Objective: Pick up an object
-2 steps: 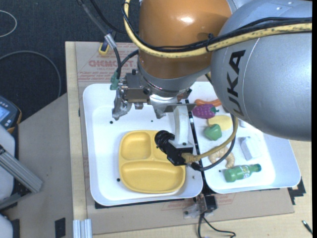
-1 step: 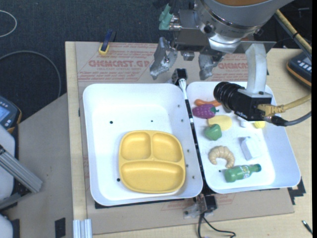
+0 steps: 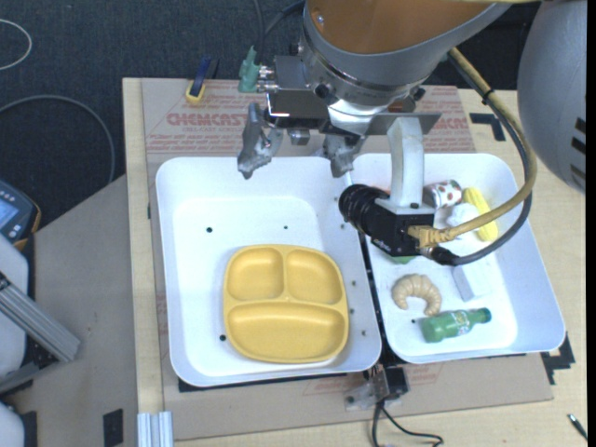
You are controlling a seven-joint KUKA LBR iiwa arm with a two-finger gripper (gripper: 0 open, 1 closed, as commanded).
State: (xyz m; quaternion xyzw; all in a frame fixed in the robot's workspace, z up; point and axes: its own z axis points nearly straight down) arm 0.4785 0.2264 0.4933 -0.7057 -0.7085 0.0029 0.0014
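camera view, gripper: we see the two-finger gripper (image 3: 294,163) hanging over the far edge of the left white bin (image 3: 177,250), its fingers spread wide with nothing between them.
camera view, left bin: a yellow plastic plate with three compartments (image 3: 284,304) lies flat near the front edge, well apart from the gripper.
camera view, right bin: in the right white bin (image 3: 535,287) a tan toy croissant (image 3: 417,291) lies near the front edge, with a green plastic bottle (image 3: 453,324) on its side just in front of it. a small grey flat piece (image 3: 463,282) lies beside them. a yellow banana-like toy (image 3: 478,214) and a small white and red toy (image 3: 445,194) sit towards the far edge.
task state: we judge nothing is picked up yet.
risk, plate: we think the plate is broad and low, so the fingers could slide off its rim and close on air.
risk, small toys: the croissant and bottle lie close together. a grasp at one could nudge the other, and the round bottle could roll away.
risk, bin wall: coming straight down from here, the fingers could strike the far wall.
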